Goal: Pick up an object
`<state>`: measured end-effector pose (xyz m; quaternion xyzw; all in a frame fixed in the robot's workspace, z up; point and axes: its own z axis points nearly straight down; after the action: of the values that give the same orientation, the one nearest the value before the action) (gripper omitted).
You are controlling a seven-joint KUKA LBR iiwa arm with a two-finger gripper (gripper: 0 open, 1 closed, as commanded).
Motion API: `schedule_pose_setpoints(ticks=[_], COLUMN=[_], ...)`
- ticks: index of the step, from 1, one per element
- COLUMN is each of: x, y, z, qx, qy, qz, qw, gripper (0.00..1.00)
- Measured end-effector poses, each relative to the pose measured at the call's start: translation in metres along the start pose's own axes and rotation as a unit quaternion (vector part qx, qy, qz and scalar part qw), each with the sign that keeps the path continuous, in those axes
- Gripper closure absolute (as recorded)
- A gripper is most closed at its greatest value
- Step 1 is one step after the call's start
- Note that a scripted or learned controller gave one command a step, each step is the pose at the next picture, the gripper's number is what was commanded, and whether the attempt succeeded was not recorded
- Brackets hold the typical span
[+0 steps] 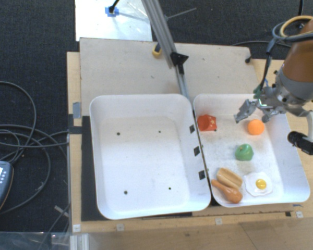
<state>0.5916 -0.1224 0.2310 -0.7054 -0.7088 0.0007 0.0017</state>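
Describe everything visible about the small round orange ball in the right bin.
The small round orange ball looks smooth and matte, like a plastic toy fruit, and seems intact. It rests on the floor of the right white bin, near the far right wall, apart from the other items. The gripper hangs just above it; contact cannot be judged.

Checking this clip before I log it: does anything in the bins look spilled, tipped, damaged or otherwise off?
Nothing stands out. In the right bin the red piece, orange ball, green piece, hot dog, sausage and fried egg lie loose and whole. The gripper hangs above the ball.
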Motion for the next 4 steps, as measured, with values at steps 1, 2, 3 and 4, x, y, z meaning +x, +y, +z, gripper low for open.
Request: schedule_pose_setpoints(ticks=[1, 2, 3, 4], x=[0.0, -0.01, -0.007, -0.006], y=[0.001, 0.003, 0.005, 0.005], z=[-0.002, 0.045, 0.088, 0.14], qx=[-0.002, 0.0, 0.0, 0.0], qy=[0.0, -0.001, 0.0, 0.0], qz=[0.001, 0.002, 0.002, 0.002], qw=[1.0, 1.0, 1.0, 1.0], gripper=[0.0, 0.0, 0.0, 0.0])
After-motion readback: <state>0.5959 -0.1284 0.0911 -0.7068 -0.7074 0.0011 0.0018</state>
